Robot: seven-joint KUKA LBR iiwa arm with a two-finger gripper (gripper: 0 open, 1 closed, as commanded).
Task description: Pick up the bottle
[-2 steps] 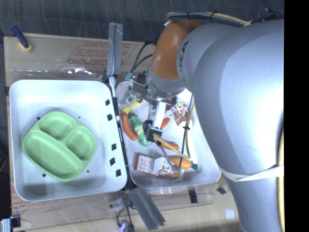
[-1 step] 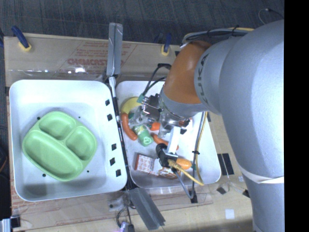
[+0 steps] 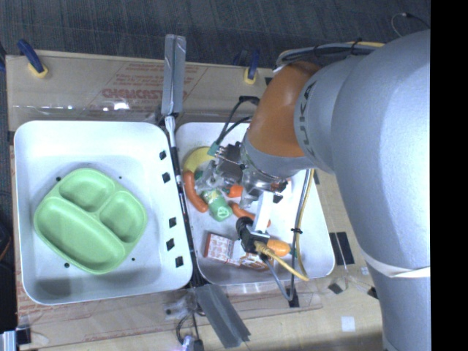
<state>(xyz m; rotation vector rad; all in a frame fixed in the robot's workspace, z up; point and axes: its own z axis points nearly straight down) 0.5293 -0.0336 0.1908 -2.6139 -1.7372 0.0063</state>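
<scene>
- On the left we see a white bin (image 3: 29, 196) with a green plate (image 3: 88, 219) in it.
- In the right bin (image 3: 311, 258) we see a small green bottle (image 3: 216, 205) near the left wall, among toy food such as a yellow banana (image 3: 196, 157).
- The bottle lies on its side. Its long way seems to run from upper left to lower right, but we cannot be sure which end is the cap.
- Our end effector (image 3: 245, 189) hangs just right of the bottle, very close. The bottle is to its left.
- We cannot tell its state.
</scene>
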